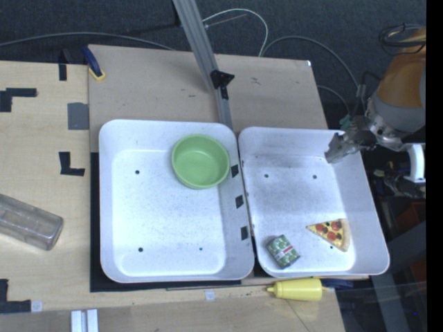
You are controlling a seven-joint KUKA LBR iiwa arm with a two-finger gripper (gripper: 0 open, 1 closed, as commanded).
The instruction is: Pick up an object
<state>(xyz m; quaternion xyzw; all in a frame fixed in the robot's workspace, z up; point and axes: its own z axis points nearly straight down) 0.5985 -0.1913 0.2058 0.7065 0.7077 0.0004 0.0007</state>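
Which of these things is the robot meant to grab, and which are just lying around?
For the job: claw, green bowl, pizza slice, green packet, the two white bins.

Lying about: yellow bottle, clear plastic tube, cables.

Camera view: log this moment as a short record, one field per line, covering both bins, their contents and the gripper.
left bin: holds a green bowl near its back right corner
right bin: holds a pizza slice toy and a small green packet, both near the front
gripper: over the right bin's back right edge, nothing seen in it
outside bins: yellow bottle lying by the right bin's front edge
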